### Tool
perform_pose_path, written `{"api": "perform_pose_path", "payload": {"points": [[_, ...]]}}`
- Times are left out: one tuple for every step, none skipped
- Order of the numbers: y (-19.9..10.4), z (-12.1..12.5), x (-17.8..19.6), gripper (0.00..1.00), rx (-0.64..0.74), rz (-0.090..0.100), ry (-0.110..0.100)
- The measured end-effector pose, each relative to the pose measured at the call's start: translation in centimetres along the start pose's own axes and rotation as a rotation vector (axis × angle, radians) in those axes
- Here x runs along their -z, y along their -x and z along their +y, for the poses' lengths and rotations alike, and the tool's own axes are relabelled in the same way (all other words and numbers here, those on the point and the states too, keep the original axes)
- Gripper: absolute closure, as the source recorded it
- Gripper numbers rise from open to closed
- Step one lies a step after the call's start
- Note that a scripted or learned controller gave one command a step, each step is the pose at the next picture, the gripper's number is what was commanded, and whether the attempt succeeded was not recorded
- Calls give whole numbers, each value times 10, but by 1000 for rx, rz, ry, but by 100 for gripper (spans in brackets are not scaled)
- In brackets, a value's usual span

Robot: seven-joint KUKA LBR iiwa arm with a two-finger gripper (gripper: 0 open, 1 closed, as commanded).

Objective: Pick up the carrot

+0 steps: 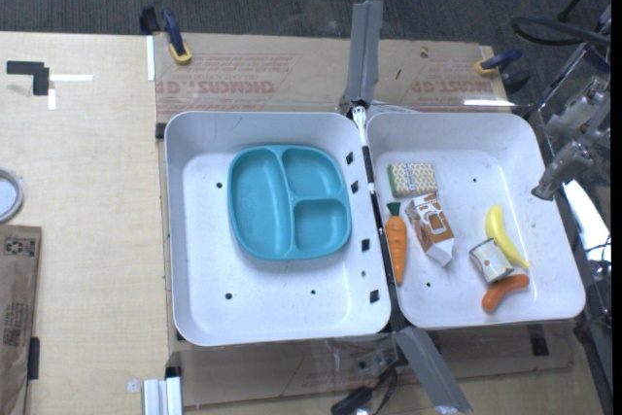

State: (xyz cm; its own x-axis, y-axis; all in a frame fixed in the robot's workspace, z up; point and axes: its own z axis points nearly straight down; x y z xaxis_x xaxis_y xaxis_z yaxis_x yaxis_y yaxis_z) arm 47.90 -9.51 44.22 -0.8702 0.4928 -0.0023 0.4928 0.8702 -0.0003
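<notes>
Carrot (pixel 397 247) lies at 9 o'clock in right bin (pixel 457 129), against its left wall; gripper (pixel 556 180) at 3 o'clock rim, jaw state indeterminable.

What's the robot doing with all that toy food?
It is meant to pick up the carrot, which lies untouched by the left wall of the right bin, beside a small carton. The gripper hangs at that bin's right edge, not over the carrot. A blue plate sits in the left bin.

Teal divided plate (pixel 290 202) in the left bin (pixel 185 238); banana (pixel 504 234), can (pixel 489 260), small carton (pixel 431 226) in the right bin (pixel 466 136).
</notes>
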Motion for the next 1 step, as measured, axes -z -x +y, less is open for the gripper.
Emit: {"api": "perform_pose_path", "payload": {"points": [[2, 1, 9, 100, 1, -4, 0]]}}
